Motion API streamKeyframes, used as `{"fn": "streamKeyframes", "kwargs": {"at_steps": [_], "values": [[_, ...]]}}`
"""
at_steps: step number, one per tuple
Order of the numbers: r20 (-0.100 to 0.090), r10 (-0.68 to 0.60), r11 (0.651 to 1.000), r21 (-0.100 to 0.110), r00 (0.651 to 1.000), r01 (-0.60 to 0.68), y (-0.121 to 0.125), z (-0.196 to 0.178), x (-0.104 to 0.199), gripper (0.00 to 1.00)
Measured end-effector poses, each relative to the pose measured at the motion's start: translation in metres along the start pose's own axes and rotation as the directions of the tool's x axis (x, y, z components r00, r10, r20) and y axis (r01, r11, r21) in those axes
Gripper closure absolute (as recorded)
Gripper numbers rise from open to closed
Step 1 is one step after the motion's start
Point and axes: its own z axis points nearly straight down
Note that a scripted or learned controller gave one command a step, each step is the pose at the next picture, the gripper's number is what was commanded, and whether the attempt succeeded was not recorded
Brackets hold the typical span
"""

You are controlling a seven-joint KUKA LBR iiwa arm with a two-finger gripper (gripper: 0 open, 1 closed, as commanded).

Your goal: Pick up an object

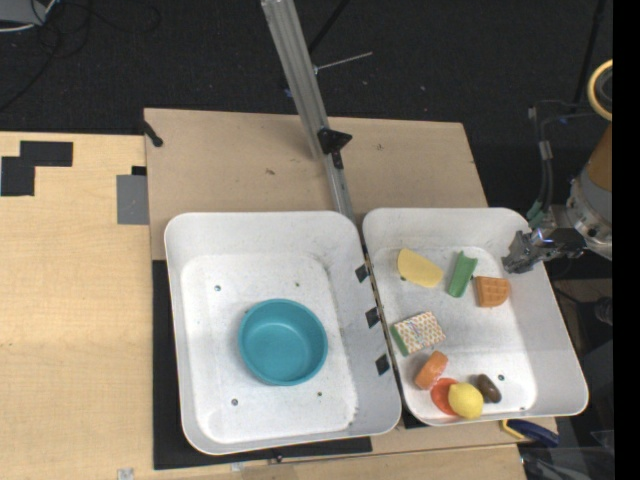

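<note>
arm: comes in from the right, grey with the orange band showing near the frame edge
gripper (522, 256): sitting over the right rim of the right bin, up near its far corner; honestly can't tell its state, it's just a dark blob from this angle, and I can't make out anything in it
right bin (540, 348): this is where all the small stuff lives
yellow wedge (419, 268): toward the far left of the bin, just beside the green block
green block (460, 274): lying at a slight slant, between the wedge and the orange waffle piece
orange waffle piece (491, 291): closest thing to the gripper, but apart from it
patterned sponge (418, 331): mid bin, near the left wall
near-end pile: orange piece (431, 368), red piece (442, 397), yellow lemon (465, 400) and brown piece (487, 387) all bunched up together
left bin (200, 258): holds a teal bowl (283, 341), upright, roughly in the middle
</note>
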Motion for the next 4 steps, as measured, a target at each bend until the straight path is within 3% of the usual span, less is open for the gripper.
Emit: {"fn": "streamKeyframes", "kwargs": {"at_steps": [4], "values": [[0.000, -0.003, 1.000, 0.004, 1.000, 0.003, -0.042, -0.012, 0.210, 1.00]]}}
